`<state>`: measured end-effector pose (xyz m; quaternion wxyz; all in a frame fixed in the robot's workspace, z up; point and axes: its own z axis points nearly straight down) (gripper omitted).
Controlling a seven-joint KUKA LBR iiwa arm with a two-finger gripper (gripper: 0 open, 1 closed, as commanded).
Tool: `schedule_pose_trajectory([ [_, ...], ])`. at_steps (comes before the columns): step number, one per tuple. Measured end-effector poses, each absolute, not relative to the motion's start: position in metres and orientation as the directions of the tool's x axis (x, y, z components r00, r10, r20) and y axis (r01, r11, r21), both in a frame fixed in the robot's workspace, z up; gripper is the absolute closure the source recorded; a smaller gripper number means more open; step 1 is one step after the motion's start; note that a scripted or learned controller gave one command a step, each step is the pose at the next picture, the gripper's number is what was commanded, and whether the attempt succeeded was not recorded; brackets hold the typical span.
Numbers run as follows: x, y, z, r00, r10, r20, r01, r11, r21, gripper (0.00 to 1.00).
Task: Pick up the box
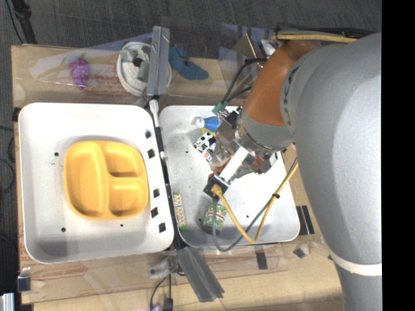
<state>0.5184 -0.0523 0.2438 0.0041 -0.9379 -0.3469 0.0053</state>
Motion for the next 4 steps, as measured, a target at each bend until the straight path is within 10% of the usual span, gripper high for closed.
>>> schedule_pose_trajectory([
  [1,0.590,-0.055,0.252,0.622,0.783,-0.002,0.783,-0.622,-0.005,1.00],
  [2,0.560,-0.053,0.221,0.672,0.740,-0.004,0.740,-0.672,-0.007,1.00],
  [3,0.487,-0.071,0.229,0.848,0.530,-0.005,0.530,-0.848,-0.006,1.00],
  [4,0.562,-0.041,0.237,0.906,0.422,-0.005,0.422,-0.906,-0.005,1.00],
])
